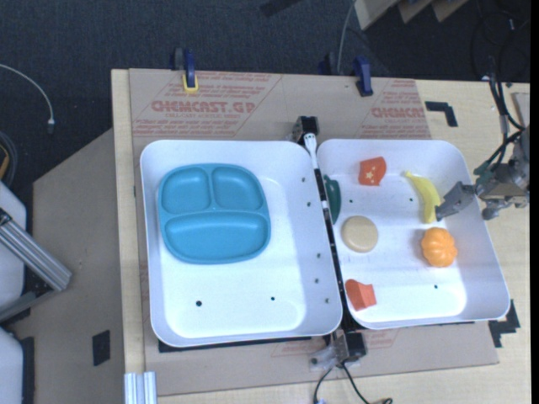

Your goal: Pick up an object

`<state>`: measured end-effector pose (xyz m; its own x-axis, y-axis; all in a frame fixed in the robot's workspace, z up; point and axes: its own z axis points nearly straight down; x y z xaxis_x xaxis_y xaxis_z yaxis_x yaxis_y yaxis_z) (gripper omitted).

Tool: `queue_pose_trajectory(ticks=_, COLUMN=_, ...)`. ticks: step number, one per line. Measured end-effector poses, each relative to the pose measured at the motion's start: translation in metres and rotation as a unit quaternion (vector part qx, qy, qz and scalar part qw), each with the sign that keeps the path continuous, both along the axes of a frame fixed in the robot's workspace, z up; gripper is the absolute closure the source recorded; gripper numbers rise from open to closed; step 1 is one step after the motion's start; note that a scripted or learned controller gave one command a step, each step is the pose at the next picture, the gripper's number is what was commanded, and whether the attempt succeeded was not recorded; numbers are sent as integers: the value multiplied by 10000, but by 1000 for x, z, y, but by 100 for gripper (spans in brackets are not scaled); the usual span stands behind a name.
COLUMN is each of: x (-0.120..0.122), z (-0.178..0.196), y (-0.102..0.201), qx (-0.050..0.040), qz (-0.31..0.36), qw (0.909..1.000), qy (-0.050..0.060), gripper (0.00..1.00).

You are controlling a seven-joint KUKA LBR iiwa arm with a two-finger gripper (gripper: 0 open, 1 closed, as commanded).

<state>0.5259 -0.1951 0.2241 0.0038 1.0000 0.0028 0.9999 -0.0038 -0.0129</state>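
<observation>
The claw (462, 199) is seen at the right edge of the camera view, its dark fingers pointed leftward and held low. Nothing is gripped between them.

A single fixed camera looks down on the bench (253, 99) at a slant from above, standing far enough back to take in both white bins whole, with dark floor beyond the bench's far edge. The gripper (459, 199) enters at the frame's right edge. The right bin (404, 305) lies directly beside and under it; the left bin (253, 310) sits well away from it, across the frame's centre, nearer the opposite edge.
</observation>
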Motion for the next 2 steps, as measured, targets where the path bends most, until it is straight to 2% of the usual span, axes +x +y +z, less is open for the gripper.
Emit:
queue_pose_trajectory(ticks=1, x=3, z=7, y=1, qx=-18, qz=19, qw=10000, qy=-66, gripper=0)
queue_pose_trajectory(ticks=2, x=5, z=-57, y=0, qx=-1, qz=17, qw=10000, qy=-29, gripper=0)
